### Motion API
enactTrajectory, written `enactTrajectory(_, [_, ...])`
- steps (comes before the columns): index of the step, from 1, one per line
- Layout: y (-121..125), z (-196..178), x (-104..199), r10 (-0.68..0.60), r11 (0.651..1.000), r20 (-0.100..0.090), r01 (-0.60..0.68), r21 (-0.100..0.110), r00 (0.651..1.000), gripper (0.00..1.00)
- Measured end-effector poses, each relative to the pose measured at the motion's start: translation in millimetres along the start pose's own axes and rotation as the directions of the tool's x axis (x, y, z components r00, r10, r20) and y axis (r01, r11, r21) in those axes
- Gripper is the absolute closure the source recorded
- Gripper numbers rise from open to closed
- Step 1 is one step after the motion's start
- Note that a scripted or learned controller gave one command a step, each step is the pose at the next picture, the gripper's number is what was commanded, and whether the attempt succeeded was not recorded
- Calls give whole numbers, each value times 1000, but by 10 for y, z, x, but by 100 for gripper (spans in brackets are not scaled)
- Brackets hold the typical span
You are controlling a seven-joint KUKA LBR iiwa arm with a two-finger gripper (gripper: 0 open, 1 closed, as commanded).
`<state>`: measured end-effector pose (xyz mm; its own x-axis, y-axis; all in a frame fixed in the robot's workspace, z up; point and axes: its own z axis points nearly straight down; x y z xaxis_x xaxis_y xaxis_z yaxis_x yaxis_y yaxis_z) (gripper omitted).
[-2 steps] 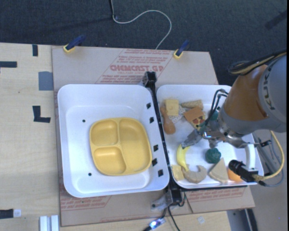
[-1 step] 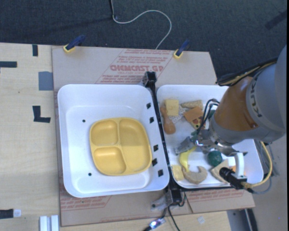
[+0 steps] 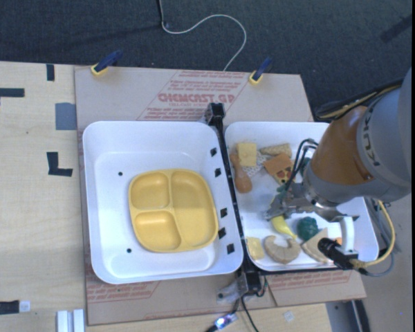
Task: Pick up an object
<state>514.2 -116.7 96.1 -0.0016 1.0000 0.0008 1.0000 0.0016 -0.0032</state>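
- Two white bins sit side by side on the worktop; along the near edge of the right bin (image 3: 371,249) we see a tan, bread-like crescent (image 3: 281,250), with a small pale piece (image 3: 254,247) just beside it toward the divider.
- Just behind the crescent lie a yellow, banana-like piece (image 3: 283,225) and a dark green, rounded piece (image 3: 307,227), close together near the middle of the right bin.
- Our gripper (image 3: 288,205) hangs low over these two, nearest the yellow piece; whether the jaws are spread or pressed together we cannot tell, since the wrist hides them.
- We judge the yellow piece the likely thing to take: it looks like light moulded toy food, stiff and rather smooth, so it could slip. We would close across its narrow middle, not its tapered ends.
- The left bin (image 3: 100,185) carries a yellow divided plate (image 3: 171,210) at its centre, well apart from the gripper.
- Toward the far edge of the right bin we see an orange block (image 3: 278,166), a pale yellow cheese-like cube (image 3: 247,154) and a brownish sausage shape (image 3: 242,180) against the divider.
- Crowding is the risk: neighbours sit close enough to be nudged.
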Motion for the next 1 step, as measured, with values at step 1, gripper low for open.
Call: enactTrajectory(1, [-56, -425, 17, 1, 1000, 0, -1, -3, 1000, 100])
